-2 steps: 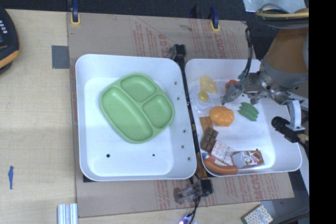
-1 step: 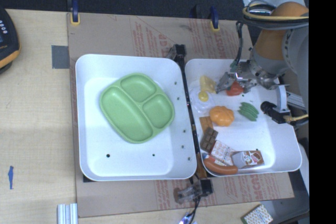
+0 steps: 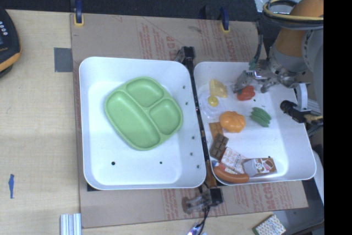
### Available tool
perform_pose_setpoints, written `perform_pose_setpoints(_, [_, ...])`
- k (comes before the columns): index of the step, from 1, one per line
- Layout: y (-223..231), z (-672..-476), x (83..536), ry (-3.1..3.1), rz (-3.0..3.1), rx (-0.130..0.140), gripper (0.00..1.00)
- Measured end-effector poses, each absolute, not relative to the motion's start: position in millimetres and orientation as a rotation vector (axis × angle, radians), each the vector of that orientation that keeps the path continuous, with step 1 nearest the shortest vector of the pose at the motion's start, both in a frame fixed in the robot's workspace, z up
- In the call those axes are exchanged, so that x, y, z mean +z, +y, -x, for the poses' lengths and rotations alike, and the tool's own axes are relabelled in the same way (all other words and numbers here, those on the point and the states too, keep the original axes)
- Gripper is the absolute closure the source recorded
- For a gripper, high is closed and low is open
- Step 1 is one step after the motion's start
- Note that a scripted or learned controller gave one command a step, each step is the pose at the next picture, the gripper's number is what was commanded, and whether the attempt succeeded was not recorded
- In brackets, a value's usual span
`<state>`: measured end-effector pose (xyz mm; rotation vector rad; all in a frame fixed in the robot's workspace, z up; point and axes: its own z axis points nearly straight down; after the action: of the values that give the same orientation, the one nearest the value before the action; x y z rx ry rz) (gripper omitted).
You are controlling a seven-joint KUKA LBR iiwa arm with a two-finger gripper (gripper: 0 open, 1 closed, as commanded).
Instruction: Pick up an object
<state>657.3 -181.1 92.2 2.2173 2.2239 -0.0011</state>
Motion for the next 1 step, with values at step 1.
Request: perform_pose_setpoints(1, [-171.8, -656.1, 92.1, 2.23, -2.218, -0.004, 0.0])
